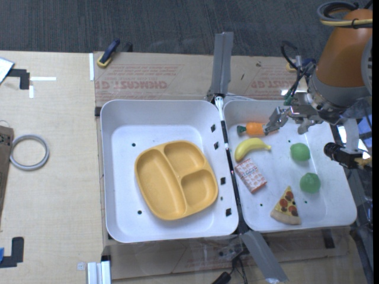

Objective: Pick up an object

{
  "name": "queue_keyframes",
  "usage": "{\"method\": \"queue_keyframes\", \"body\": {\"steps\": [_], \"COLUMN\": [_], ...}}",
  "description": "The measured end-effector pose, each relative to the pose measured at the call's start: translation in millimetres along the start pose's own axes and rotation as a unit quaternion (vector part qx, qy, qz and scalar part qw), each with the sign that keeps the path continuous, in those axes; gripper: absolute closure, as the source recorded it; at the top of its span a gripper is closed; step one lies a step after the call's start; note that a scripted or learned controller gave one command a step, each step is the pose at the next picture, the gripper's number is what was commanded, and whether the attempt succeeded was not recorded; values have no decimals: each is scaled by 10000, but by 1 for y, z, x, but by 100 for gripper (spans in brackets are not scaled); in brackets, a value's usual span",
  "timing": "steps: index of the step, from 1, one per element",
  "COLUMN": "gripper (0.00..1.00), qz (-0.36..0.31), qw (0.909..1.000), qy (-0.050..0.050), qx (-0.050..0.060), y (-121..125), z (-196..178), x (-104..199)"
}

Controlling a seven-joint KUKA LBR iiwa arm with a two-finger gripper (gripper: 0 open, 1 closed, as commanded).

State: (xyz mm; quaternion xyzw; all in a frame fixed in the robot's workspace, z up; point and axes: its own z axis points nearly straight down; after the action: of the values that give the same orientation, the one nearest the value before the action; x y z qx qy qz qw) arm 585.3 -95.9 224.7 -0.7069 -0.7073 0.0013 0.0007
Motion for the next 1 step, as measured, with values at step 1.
{"method": "queue_keyframes", "body": {"steps": [1], "gripper": [0], "qz": [-1421], "qw": [9898], "qy": [1], "qx": [-7], "y": [24], "z": [107], "x": [3]}}
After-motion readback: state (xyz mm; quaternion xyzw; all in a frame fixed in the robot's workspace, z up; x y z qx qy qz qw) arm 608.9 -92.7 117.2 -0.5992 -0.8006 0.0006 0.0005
